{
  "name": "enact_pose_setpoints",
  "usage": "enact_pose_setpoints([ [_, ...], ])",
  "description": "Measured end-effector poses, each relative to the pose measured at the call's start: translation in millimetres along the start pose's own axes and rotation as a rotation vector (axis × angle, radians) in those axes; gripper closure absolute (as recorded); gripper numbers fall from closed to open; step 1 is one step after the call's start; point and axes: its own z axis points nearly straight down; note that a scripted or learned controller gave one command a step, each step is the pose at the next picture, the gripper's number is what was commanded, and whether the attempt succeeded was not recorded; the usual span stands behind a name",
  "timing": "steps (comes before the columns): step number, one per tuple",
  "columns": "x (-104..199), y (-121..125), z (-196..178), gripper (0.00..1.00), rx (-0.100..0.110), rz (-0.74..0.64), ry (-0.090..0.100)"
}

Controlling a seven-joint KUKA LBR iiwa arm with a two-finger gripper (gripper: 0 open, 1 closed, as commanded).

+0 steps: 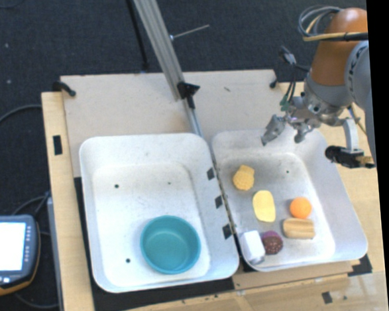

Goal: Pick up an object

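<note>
My gripper [285, 132] hangs open above the far rim of the right bin [329, 175], nothing between its fingers. Below it in that bin lie a bumpy yellow ball-like piece [244, 177], a flat yellow piece [264, 206], an orange ball [300, 208], a tan bread-like roll [298, 229], a dark maroon round thing [272, 243] and a white block [252, 245]. All lie apart from the gripper, nearer the front of the bin.
The left bin [116, 170] holds a teal bowl [171, 244] near its front. A slanted metal pole [167, 54] rises from the bench behind the bins. A tablet-like device [8, 251] sits off the bench at the left.
</note>
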Motion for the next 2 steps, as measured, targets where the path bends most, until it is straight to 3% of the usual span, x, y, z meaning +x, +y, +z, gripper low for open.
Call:
enact_pose_setpoints([
  [1, 8.0, -1.4, 49.3, 0.00, -0.001, -0.003, 0.001],
  [2, 6.5, 0.6, 33.9, 1.00, -0.009, -0.003, -0.002],
])
